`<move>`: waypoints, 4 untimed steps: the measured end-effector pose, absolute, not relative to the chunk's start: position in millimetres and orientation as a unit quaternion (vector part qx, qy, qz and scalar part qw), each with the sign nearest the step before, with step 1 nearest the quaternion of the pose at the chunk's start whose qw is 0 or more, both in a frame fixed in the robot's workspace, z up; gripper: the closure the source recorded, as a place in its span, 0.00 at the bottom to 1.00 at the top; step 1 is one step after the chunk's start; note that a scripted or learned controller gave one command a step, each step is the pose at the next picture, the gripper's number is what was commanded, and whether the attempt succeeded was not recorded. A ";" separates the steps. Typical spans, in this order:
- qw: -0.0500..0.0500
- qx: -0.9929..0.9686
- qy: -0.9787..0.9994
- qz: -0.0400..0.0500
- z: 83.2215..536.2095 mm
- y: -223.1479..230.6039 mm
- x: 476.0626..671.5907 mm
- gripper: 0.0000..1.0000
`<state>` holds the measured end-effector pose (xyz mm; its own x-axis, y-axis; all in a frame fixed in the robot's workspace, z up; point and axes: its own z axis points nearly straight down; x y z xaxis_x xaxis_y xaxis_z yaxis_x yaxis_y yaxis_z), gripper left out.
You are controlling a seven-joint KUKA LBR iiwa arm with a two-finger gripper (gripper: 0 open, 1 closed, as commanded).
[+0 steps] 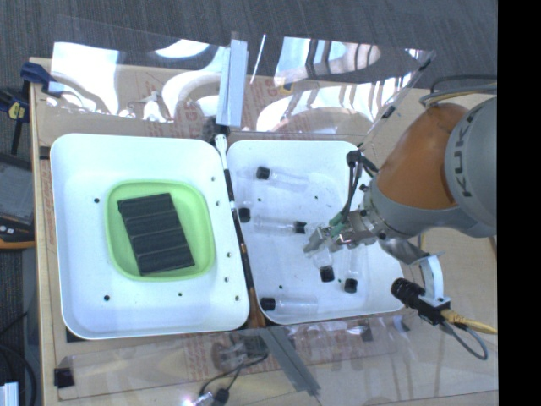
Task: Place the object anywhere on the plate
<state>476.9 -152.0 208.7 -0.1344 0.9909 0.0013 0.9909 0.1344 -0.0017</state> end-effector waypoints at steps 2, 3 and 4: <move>0.001 -0.654 -0.757 0.000 218.5 -211.1 490.2 0.00; 0.000 -0.624 -0.781 0.000 236.7 -210.6 534.1 0.00; 0.001 -0.615 -0.789 0.000 198.9 -209.6 626.3 0.00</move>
